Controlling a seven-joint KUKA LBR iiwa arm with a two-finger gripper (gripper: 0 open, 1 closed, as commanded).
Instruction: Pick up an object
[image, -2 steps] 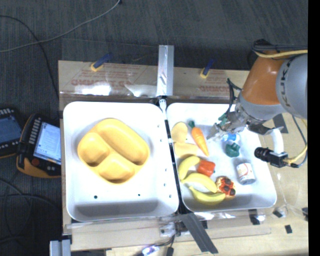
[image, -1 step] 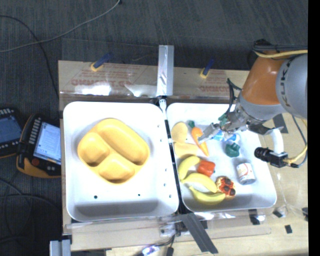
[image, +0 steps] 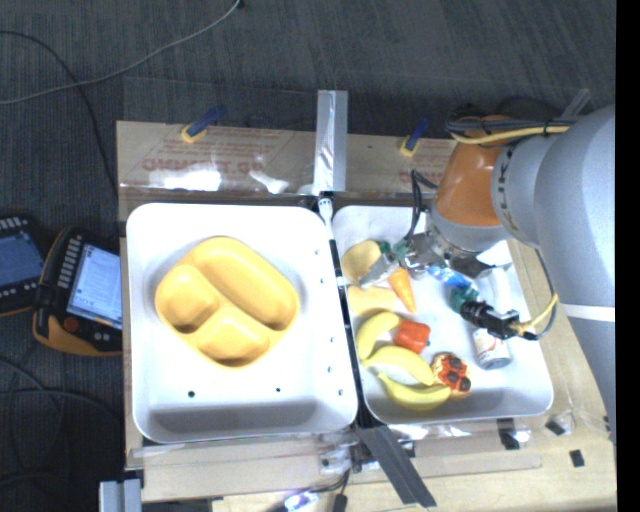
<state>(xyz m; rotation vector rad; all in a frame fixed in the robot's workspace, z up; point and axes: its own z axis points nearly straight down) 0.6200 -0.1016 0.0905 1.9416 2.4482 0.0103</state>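
One small orange carrot (image: 402, 289) lies just below the gripper (image: 408, 255), whose grip I cannot tell.

Yellow tray (image: 228, 298) in a white bin (image: 140, 330); orange carrot (image: 402, 290), yellow banana (image: 410, 393), red pepper (image: 411, 333)

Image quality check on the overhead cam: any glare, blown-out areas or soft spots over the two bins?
Camera view: the left bin floor is near blown out, with soft shading around the yellow sectioned dish; the clear plastic sheet behind the bins shows glare patches; the small items under the gripper in the right bin look soft and hard to separate; the arm close to the lens is blurred.
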